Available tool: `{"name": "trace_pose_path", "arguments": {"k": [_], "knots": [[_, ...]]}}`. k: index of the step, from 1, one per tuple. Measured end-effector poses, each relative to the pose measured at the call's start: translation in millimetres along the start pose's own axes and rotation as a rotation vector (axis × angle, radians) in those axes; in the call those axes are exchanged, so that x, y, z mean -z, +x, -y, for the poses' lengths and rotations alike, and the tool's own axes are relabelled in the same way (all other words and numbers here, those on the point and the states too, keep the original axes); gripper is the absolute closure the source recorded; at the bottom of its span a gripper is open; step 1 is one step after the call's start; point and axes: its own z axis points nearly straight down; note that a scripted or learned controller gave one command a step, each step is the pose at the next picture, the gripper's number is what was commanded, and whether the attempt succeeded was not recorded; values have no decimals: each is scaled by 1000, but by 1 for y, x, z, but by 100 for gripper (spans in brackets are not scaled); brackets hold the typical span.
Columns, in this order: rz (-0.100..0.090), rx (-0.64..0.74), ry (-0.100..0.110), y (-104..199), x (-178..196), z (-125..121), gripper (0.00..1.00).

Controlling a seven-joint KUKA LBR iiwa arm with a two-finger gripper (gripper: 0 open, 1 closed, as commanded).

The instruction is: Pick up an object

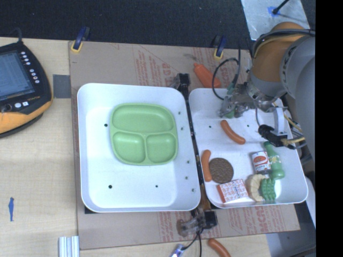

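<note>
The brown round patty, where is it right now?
The brown patty lies in the right bin, near its front left, beside a sausage and just behind the red-and-white box.

A robotics lab bench, plainly: a pale wooden bench (32,170) topped with taped-down cardboard (134,63) held by clamps (79,38), two white bins (96,143) fixed side by side, a teach pendant (19,87) lying at the left, loose cables (225,71), and toy food (232,131) for test pieces.
</note>
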Motion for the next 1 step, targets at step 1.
{"name": "trace_pose_path", "arguments": {"k": [1], "knots": [[-1, -3, 4, 8, 41, 45, 100]]}}
